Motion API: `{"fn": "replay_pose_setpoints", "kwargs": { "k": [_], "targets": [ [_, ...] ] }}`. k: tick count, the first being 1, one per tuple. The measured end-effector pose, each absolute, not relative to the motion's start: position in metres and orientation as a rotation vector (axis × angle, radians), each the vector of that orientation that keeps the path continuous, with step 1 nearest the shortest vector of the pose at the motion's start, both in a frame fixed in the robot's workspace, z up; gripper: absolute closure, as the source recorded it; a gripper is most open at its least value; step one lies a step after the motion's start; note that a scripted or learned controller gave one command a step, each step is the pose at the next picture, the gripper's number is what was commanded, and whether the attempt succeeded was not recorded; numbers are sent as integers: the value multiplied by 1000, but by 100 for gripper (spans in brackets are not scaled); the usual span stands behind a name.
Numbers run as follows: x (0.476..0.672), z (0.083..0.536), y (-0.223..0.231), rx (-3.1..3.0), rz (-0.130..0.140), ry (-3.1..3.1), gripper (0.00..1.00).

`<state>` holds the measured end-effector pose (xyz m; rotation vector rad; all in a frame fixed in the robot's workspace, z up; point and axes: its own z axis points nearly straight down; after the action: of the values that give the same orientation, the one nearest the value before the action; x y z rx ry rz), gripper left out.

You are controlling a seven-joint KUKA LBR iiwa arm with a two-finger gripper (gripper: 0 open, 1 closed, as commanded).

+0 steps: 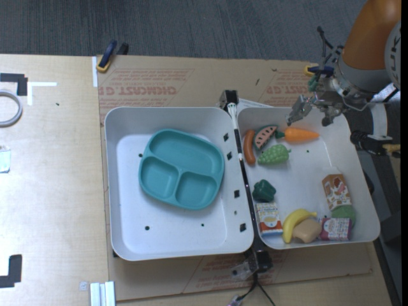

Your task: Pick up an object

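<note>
1. The gripper (313,109) hangs over the right bin's (364,190) far edge, fingers spread apart, nothing between them.
2. The toy carrot (301,134) lies just below it, slightly nearer the camera, long axis running left-right.

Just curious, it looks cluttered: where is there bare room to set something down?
Bare floor rings the teal plate in the left bin, and lies mid-right bin between grapes and snack packet. Crowded: its bottom edge by the banana.
</note>
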<state>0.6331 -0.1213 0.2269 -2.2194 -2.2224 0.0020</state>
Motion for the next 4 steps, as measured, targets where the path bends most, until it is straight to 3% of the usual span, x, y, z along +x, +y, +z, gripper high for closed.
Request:
{"fn": "replay_pose_setpoints", "kwargs": {
  "k": [1,2,3,4],
  "targets": [
    [565,138,-149,-2223,1,-2219,0],
    [539,108,-219,-2216,-7,-2222,0],
    [491,93,-217,-2211,-9,-2221,0],
    [491,102,-220,-2222,-5,-2220,100]
  ]
}}
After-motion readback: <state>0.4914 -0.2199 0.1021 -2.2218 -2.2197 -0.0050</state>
